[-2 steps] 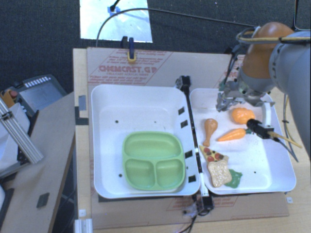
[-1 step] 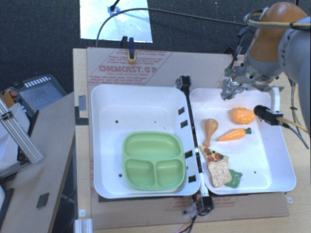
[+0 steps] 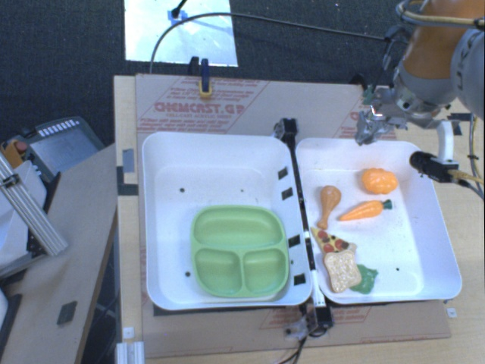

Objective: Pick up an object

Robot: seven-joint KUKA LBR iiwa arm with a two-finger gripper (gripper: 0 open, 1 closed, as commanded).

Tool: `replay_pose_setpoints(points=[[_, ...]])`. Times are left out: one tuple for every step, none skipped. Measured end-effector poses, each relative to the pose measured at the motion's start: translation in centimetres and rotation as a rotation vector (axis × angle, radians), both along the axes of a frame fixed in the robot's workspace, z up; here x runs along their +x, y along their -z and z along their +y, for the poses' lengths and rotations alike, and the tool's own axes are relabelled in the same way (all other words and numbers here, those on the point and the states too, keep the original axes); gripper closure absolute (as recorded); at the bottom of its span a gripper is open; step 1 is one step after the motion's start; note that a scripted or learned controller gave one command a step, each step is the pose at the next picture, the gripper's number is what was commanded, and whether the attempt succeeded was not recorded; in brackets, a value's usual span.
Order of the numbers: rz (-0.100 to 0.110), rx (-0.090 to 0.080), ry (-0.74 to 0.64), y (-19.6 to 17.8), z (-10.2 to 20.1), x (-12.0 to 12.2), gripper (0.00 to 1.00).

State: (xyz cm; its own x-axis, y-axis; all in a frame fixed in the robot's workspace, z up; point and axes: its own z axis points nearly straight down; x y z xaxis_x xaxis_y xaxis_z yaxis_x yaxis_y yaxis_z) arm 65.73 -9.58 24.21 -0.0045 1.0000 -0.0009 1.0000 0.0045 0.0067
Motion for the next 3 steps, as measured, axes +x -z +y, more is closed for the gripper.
replay_pose_setpoints(points=[[0.006, 0.002, -0.004, -0.2, 5.1, -1.8, 1.00], [0.007, 0.003, -0.004, 0.1, 9.9, -3.4, 1.00], [0.006, 0.002, -0.004, -0.2, 15.3, -4.4, 1.00]])
